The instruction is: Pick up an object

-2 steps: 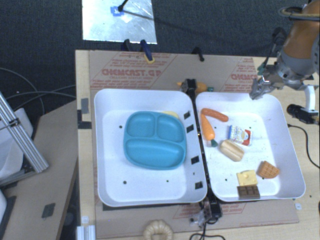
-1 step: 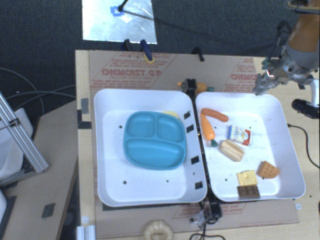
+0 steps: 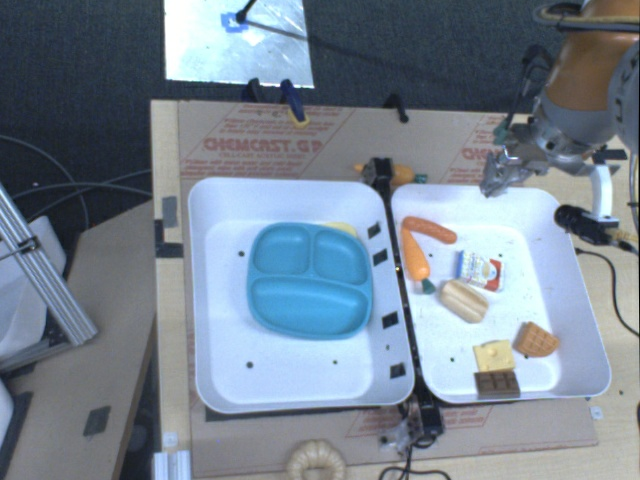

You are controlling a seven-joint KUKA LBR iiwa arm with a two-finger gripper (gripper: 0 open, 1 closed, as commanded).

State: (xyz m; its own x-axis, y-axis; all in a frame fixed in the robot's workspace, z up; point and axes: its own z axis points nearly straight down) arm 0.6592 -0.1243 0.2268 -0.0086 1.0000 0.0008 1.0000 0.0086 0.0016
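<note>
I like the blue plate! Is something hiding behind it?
Yes. A bit of something yellow peeks out past the far edge of the blue plate in the left bin. The plate covers the rest, so I can't tell what it is.

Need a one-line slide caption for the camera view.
Gripper hovers above right bin's far edge; toy foods inside, blue divided plate in left bin.
</note>
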